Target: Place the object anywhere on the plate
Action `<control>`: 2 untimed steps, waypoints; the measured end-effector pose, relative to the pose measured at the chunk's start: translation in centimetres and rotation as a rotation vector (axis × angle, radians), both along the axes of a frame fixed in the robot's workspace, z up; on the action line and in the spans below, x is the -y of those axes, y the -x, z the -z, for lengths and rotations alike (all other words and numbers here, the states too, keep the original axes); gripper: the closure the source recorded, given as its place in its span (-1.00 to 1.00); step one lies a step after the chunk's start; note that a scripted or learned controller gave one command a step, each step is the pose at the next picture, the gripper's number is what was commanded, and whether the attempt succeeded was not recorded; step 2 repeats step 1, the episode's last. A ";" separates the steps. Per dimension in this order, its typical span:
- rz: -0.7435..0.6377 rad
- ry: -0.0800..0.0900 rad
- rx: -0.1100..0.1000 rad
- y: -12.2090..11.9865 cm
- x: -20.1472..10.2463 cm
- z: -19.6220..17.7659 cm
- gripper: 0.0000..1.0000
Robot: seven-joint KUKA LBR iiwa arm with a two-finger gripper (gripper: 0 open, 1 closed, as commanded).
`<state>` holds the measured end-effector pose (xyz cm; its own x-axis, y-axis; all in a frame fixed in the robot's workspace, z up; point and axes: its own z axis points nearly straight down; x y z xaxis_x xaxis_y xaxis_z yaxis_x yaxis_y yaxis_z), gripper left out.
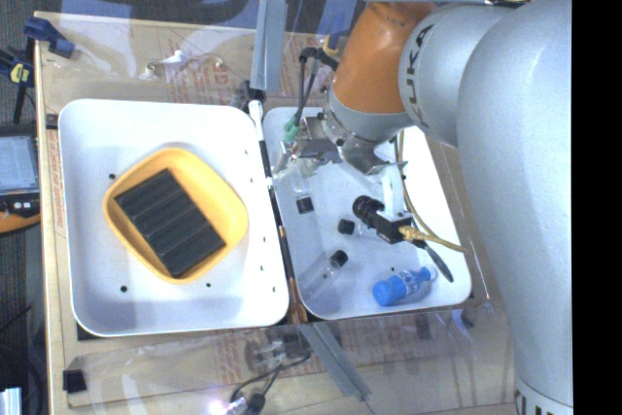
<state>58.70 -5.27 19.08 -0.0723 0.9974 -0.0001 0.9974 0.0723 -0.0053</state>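
The grey arm (pixel 505 160), nearest the camera, fills the right of the frame, with its orange band at upper centre. A wooden bench (pixel 146 49) carries two shallow white bins side by side.

The left bin (pixel 87 126) holds a yellow plate (pixel 228 209), set at a slant, with a dark ridged panel (pixel 167 222) covering its middle. No other item is seen on the plate.

The right bin (pixel 316 301) holds the loose items. A blue bottle (pixel 400 287) lies on its side at lower right. A small clear vial (pixel 330 265) with a dark cap lies at lower left. Two tiny black pieces (pixel 304 205) (pixel 346 226) sit near the bin's centre.

The claw (pixel 299 154) is lowered over the upper left corner of the right bin. Whether it is spread, pressed together or pinching anything cannot be told.

Which item is the object cannot be told, and all candidates lie in the right bin. The bottle is judged light, smooth and apt to roll, and is best taken across its body. The vial is judged light, slippery and possibly fragile. The black pieces are judged stiff and light, with little to grip.
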 end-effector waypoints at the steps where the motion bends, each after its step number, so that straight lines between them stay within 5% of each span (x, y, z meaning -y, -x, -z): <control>1: 0.001 0.000 0.000 0.0 0.0 0.0 -1.00; 2: 0.001 0.000 0.000 0.0 0.0 0.0 -1.00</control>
